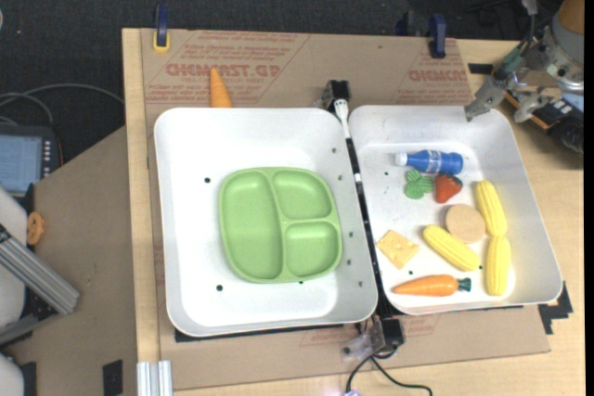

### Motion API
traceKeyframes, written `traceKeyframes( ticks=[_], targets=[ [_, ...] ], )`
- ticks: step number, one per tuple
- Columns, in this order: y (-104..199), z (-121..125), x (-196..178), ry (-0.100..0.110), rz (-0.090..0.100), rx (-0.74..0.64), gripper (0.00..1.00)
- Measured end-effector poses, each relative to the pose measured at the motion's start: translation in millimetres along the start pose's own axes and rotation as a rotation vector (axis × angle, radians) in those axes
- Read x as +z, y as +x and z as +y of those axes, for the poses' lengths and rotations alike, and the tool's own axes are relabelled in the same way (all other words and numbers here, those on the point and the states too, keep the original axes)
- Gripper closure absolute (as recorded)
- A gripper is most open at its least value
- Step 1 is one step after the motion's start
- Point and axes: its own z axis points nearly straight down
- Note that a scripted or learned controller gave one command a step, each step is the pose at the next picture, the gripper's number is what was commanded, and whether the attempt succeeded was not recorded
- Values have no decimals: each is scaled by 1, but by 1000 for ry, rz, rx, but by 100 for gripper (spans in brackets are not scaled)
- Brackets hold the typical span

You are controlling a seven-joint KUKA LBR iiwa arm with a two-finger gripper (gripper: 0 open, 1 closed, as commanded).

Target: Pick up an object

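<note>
From the overhead camera, the right bin (525, 164) holds the pickable toys: a blue bottle (432, 161) near the back, a strawberry (447, 188) just beside a green piece (419, 186), a round tan disc (464, 223), three corn cobs (490, 207) (450, 247) (497, 265), a cheese wedge (397, 249) and a carrot (432, 286) at the front edge. The left bin (181, 190) bears a green divided plate (278, 223). Another carrot (219, 89) lies on the cardboard behind the left bin.

The gripper (497, 95) hangs above the right bin's far right corner, well apart from the toys, its fingers spread with nothing between them. The arm above it is cut off by the frame edge, and the green piece is too small to identify.
</note>
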Motion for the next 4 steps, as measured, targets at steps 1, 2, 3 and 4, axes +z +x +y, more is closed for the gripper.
traceKeyframes(
  ticks=[1,2,3,4],
  targets=[
    [35,-47,145,8,5,2,0],
    [79,-67,136,-4,-1,-2,0],
    [78,-66,125,-9,-1,0,100],
    [131,-54,13,-12,-1,-6,100]
  ],
)
